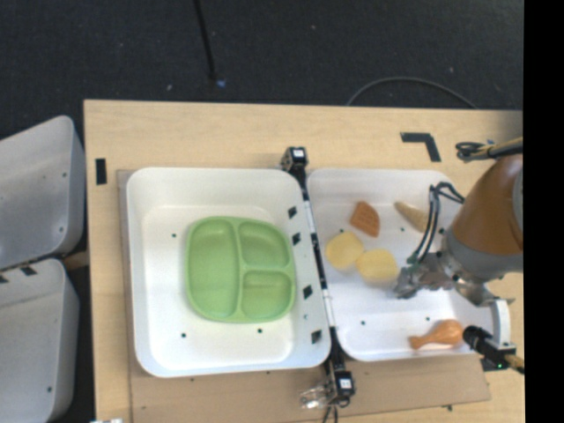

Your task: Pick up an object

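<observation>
I see the arm (492,218) reaching in over the right bin (352,333), its orange band sitting above that bin's right edge. The pincer (414,282) hangs low toward the bin's floor, a little right of the bin's middle, and from this slant I cannot tell whether it is spread or closed; nothing shows clamped in it.

Several food-shaped pieces lie in the right bin. Closest to the pincer is a pale yellow round piece (377,264), just beside it on the side toward the bin's centre, and I cannot tell whether the two touch. A second yellow round piece (344,250) lies next to the first, nearer the divider between the bins, the two looking as if they meet at their edges. An orange-brown wedge (366,219) sits toward the far edge, apart from the pincer. A tan elongated piece (409,212) lies near the far right corner, partly behind the arm's cables. An orange drumstick-shaped piece (437,336) lies along the near edge toward the near right corner, below the pincer and apart from it.

The left bin (159,342) carries a green divided plate (239,268) resting flat close to its middle, well apart from the pincer. Both bins sit side by side on the wooden bench (220,130)
</observation>
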Robot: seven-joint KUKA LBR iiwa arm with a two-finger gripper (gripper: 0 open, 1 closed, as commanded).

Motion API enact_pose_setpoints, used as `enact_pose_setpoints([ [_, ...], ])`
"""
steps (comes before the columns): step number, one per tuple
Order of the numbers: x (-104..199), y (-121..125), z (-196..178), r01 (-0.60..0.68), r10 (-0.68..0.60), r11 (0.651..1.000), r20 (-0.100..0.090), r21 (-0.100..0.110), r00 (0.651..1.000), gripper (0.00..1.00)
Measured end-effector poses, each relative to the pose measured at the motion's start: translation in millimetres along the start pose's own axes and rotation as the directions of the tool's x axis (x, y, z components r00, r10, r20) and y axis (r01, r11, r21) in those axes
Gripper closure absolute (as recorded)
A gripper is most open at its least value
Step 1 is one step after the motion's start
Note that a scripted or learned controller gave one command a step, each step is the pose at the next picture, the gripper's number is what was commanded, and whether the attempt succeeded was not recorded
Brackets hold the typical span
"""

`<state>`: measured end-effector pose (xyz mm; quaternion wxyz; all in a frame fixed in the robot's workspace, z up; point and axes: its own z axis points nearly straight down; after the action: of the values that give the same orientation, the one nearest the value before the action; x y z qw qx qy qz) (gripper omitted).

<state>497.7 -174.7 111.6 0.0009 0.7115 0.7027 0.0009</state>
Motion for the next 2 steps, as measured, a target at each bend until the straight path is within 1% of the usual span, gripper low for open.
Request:
enact_pose_setpoints([
  [2, -18.5, 5.0, -121.7, 0.018, -0.018, 1.000, 0.004, -0.006, 1.000, 1.00],
])
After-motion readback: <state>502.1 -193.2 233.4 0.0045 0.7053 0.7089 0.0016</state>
